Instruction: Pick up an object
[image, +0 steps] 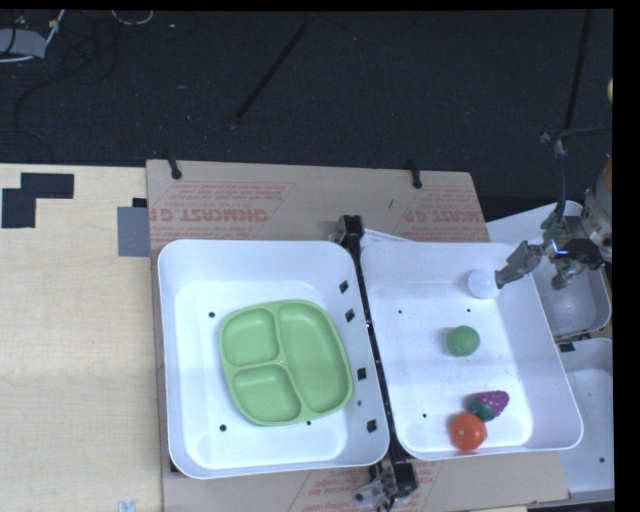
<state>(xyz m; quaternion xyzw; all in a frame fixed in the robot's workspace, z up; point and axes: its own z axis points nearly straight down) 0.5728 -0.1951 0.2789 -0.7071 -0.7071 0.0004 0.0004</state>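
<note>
The gripper (536, 262) hovered at the right bin's (420, 300) far right edge, fingers spread, holding nothing. A white ball (482, 283) lay just beside it; a grasp would need centring over the ball before closing.

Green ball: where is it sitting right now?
In the camera view the green ball lies in the right bin, near its middle, below the white ball and above the purple object and orange ball.

Two shallow white plastic bins (190, 300) side by side on a brown cardboard sheet (300, 205) atop the pale wooden desk (70, 350), divided light-green plate (285, 362) in the left one.
</note>
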